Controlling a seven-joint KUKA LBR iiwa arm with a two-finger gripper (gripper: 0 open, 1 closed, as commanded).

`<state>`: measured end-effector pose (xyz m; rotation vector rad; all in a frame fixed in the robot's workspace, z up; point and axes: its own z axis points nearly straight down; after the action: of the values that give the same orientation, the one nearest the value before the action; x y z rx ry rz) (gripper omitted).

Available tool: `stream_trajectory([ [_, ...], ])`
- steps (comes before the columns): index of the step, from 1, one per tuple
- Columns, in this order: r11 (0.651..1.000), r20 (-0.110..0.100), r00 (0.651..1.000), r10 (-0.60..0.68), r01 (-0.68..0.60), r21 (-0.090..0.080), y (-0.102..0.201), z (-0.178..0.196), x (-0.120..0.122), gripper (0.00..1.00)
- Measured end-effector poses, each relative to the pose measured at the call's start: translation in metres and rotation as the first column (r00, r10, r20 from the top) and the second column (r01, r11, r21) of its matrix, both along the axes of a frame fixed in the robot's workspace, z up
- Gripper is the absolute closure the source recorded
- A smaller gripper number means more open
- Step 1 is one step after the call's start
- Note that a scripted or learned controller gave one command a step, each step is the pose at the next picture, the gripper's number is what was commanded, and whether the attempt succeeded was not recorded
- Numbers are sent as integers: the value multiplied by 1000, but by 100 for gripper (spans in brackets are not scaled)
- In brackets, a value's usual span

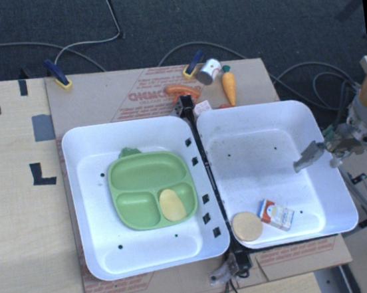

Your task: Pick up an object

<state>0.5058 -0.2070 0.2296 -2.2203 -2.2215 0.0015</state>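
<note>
Two white bins sat side by side on the surface, seen from above at a slant. The left bin (91,208) carried a green tray (150,188) with three compartments; a yellow oval piece (172,205) lay in the tray's lower right compartment. The right bin (257,146) was mostly bare, with two things near its front edge: a tan disc (247,226) by the front left corner and, just beside it to the right, a small carton (276,215) in red, white and blue.

The arm entered from the right, and the jaws (306,158) hung over the right bin's right side, near its rim. Only a single grey finger could be made out at that spot, so I cannot tell whether the jaws were spread or pressed together (nothing showed between them).

Judged from this, the carton was the nearest candidate: it lay toward the front of the bin and a little left of the jaws, its long axis running diagonally from upper left to lower right. A grasp across its short sides would likely call for a wrist turn. Behind the bins lay a toy carrot (229,87).
</note>
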Motion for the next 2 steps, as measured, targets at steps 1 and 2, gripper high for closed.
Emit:
stream_trajectory([
  [1,1000,-2,1000,2,-2,1,68,-67,26,0],
  [2,1000,0,1000,-1,1,2,69,-142,-22,0],
])
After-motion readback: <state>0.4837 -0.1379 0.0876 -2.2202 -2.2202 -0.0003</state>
